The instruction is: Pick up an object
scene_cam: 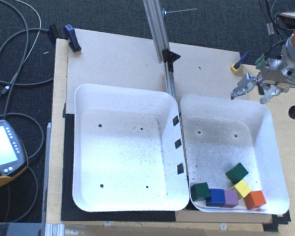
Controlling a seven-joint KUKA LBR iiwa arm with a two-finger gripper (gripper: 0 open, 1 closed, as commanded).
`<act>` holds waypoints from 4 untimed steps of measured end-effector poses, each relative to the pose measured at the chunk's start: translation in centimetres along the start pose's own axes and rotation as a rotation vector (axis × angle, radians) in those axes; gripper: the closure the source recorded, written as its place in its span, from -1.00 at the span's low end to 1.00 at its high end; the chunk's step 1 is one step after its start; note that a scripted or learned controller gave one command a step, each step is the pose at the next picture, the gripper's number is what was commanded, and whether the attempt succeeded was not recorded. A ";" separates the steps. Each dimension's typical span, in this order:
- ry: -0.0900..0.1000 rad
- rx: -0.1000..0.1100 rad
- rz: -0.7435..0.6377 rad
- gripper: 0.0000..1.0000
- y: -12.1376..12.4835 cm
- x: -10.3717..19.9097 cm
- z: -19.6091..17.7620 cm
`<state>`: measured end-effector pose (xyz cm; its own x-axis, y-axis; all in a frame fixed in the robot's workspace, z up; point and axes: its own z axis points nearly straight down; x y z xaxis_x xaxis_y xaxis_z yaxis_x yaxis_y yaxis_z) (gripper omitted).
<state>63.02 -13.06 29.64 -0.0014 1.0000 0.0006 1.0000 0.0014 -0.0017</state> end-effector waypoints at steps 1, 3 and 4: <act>0.002 0.009 0.002 -1.00 -2.9 -1.4 18.2; 0.003 0.005 0.002 -1.00 -13.5 -3.4 19.7; -0.001 -0.003 0.000 -1.00 -11.6 -3.3 19.7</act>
